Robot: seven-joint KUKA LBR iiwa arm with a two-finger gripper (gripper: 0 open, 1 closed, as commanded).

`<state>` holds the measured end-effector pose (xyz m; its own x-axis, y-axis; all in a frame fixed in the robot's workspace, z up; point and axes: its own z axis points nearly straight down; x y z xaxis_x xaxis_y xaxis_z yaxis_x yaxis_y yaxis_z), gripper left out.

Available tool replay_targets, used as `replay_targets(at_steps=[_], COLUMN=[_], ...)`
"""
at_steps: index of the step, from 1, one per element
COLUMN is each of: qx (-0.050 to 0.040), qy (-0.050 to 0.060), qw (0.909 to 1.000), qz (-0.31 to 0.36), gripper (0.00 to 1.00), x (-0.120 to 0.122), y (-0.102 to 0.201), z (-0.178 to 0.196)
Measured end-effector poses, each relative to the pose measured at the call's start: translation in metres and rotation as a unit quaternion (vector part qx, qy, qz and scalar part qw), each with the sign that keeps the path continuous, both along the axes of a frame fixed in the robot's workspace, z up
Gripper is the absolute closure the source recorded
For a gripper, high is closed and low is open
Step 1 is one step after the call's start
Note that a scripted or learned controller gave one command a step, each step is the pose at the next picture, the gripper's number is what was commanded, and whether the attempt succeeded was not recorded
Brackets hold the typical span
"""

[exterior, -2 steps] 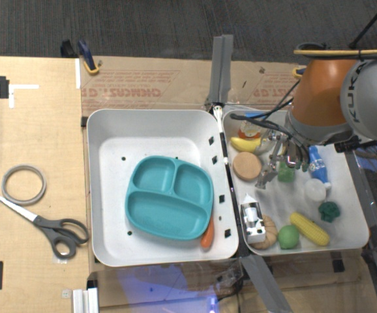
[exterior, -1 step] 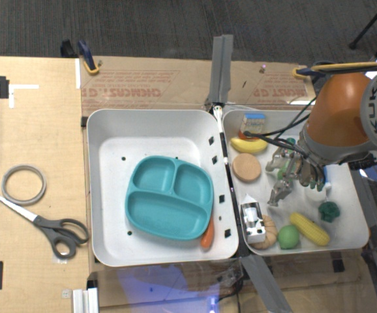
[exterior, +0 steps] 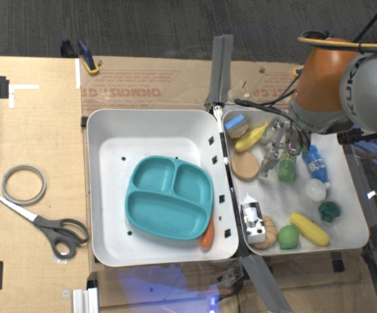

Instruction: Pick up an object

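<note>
Scissors (exterior: 53, 229), perhaps tape roll (exterior: 23, 184)

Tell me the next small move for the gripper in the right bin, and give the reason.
Probably a short, straight descent. The gripper hangs in the right bin, right above the green cylinder, with the round tan disc to one side and the blue-and-white bottle to the other. Going straight down should keep it clear of both neighbours.

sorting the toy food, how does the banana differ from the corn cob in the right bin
The curved yellow toy banana lies near the right white bin's far left corner, smooth-skinned. The straight yellow toy corn cob lies near the front edge, bumpy with kernels and thicker. Both are yellow and lie flat.
</note>
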<state>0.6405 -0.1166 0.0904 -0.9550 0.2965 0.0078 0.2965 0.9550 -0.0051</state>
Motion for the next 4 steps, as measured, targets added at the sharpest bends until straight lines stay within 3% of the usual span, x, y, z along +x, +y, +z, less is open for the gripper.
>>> replay_targets(at_steps=[1, 2, 3, 4], qx=[0.0005, 0.0003, 0.0008, -0.0036], qy=[-0.006, -0.005, -0.005, -0.007], qw=[1.0, 0.9998, 0.9951, 0.9878], qz=[-0.004, -0.018, -0.099, -0.155], gripper=[0.0, 0.0, 0.0, 0.0], x=[-0.03, -0.097, -0.158, -0.16], y=[0.018, 0.02, 0.008, 0.014], z=[0.002, 0.002, 0.001, 0.002])
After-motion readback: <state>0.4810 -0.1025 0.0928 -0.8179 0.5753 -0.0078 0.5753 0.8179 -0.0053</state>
